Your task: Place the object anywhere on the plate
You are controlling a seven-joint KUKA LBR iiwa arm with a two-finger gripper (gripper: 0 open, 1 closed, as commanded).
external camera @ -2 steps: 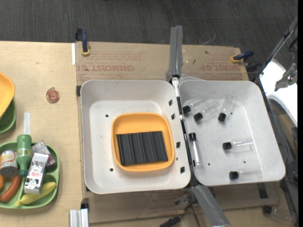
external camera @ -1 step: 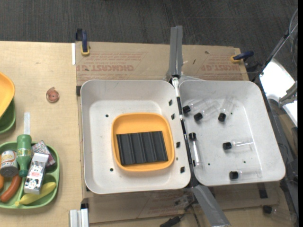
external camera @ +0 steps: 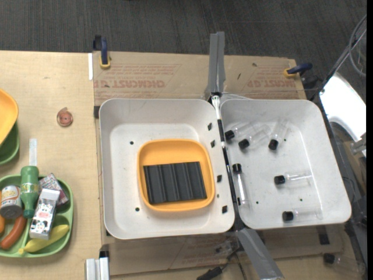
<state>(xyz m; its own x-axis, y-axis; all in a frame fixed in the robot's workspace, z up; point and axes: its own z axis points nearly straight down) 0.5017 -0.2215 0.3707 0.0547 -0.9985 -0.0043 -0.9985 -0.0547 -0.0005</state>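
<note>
- Jaws: I cannot tell from my feed whether they are spread or pressed together
- Nearest me, at the bench's front left corner, I see a green tray packed with toy food and a small green bottle
- By the front edge of the right bin lies a clear vial with a black cap, and a second vial lies a little further back
- A third vial lies along that bin's left wall
- The orange plate sits in the middle of the left bin; a dark ribbed slab lies flat on it and covers most of its floor
- Towards the right bin's far left corner I count several more black-capped vials close together, well apart from the plate
- On the bench's left edge there is a yellow bowl, with a small pink disc beside it
- Along the far edge, a clamp and another clamp pin a cardboard sheet under both bins
</note>
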